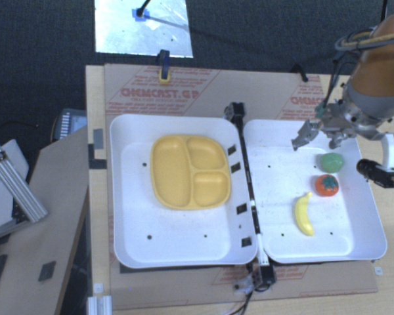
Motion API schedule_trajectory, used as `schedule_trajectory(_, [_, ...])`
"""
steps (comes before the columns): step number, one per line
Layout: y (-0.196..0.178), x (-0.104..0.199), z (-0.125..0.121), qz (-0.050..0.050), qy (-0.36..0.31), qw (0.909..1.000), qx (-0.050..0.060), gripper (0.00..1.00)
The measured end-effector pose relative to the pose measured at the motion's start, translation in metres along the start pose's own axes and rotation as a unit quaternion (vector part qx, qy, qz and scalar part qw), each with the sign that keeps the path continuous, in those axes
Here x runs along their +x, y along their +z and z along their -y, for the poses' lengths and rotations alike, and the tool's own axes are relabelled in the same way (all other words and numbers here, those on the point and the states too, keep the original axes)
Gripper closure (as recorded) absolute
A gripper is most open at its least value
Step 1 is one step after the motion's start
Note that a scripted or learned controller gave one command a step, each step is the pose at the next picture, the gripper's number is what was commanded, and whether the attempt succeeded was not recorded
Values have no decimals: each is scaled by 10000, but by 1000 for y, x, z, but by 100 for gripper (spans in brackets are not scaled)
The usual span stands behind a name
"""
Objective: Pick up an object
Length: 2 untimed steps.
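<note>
1. The claw (323, 134) hangs over the upper part of the right bin (276, 241), below the arm's orange band. One grey finger (305, 135) sticks out to the left and others cluster near the green ball. They look spread apart with nothing between them, so the claw reads as open and holding nothing.
2. The claw's right side sits just above the green ball (331, 162); whether it touches the ball cannot be told from this angle.
3. The right bin holds three things near its right side: the green ball at the top, a red tomato (326, 185) just below and almost touching it, and a yellow banana (303, 214) lower and a little to the left, lying nearly upright in the view.
4. The left bin (128, 195) holds a yellow divided plate (189, 171) with three compartments, lying flat near the bin's middle. Nothing lies in its compartments.
5. Both bins rest side by side on a cardboard sheet (184, 90) with red lettering.
</note>
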<state>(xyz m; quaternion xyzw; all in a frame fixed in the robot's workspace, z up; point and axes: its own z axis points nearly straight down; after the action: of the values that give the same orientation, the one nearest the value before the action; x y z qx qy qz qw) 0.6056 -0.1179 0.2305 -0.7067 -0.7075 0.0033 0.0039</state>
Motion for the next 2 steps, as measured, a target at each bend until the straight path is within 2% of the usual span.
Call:
schedule_trajectory(1, [-7,0,-2,7,-10,10000,-56,0])
schedule_trajectory(2, [52,4,-10,3,-13,10000,-38,0])
